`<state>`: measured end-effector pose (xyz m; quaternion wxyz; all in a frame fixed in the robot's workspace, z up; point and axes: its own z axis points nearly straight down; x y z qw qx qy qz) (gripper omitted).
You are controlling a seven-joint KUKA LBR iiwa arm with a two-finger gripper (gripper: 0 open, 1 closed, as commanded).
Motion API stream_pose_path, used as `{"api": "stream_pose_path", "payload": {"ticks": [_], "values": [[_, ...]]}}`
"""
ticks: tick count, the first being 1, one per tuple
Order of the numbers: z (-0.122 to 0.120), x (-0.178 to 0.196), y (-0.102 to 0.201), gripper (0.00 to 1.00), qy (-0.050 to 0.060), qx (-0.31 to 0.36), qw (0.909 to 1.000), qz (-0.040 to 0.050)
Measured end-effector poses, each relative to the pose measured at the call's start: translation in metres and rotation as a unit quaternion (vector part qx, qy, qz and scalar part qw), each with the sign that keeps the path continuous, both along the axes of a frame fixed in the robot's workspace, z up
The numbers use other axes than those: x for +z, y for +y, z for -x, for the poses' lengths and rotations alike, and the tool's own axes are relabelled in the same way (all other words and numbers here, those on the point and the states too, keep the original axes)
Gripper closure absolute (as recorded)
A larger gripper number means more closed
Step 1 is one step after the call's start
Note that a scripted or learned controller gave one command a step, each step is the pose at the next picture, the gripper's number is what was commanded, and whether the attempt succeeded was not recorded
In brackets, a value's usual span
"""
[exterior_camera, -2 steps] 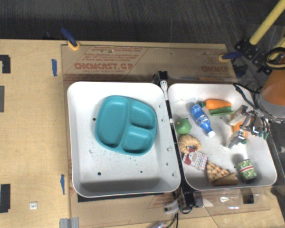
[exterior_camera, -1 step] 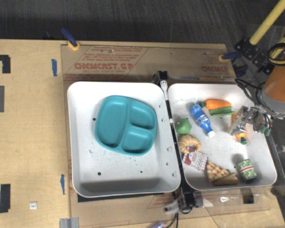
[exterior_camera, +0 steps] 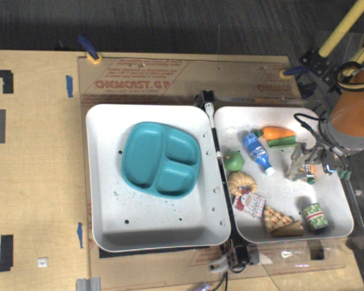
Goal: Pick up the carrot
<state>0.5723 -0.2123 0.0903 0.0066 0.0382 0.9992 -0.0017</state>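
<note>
- Two shallow white bins sit side by side on the tabletop; the right bin (exterior_camera: 346,214) holds the orange plastic carrot with a green top (exterior_camera: 277,134), near its far wall.
- Metal claw (exterior_camera: 303,163) hovers just right of the carrot, fingers spread, gripping nothing.
- Approach stage: next it likely needs to shift over the carrot, descend and close.

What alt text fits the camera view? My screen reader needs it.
The tool hovers low in the right bin, just right of the carrot and a blue bottle. The left bin holds a teal divided plate.
</note>
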Motion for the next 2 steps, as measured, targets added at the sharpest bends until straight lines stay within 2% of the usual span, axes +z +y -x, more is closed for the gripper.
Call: {"api": "stream_pose_path", "payload": {"ticks": [1,2], "values": [[0.001,-0.001,0.001,0.0,0.001,0.0,1.0,-0.0009],[-0.004,0.013,0.001,1.0,-0.006,0.0,1.0,0.0006]]}}
